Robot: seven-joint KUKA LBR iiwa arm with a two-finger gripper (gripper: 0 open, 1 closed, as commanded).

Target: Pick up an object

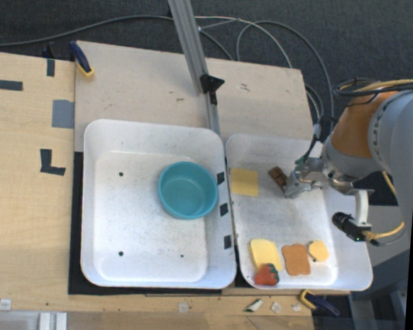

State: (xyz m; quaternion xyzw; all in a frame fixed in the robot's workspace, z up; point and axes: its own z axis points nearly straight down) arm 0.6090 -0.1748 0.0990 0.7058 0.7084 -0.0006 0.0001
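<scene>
Two white bins lie side by side on the bench, and we see the gripper (295, 187) low over the right bin (340, 278), near its far end. Just beside it, toward the far left, lies a small dark brown piece (277, 176), its long axis running diagonally from far left to near right, so that its nearer end points at the fingertips. We cannot tell whether it touches them, and nothing shows between them. Whether the fingers are apart or together we cannot tell either, since the wrist hides them. We judge this brown piece the likeliest target, being the closest thing. Further left of the gripper sits a pale yellow square slice (245, 182). Well toward us from the gripper, a yellow piece (263, 252), a red strawberry-like toy (267, 275), an orange toast-like slab (296, 260) and a small round yellow piece (318, 251) are clustered. The bin floor around the gripper is flat and open. A teal bowl (187, 189) sits in the left bin (104, 195)
</scene>
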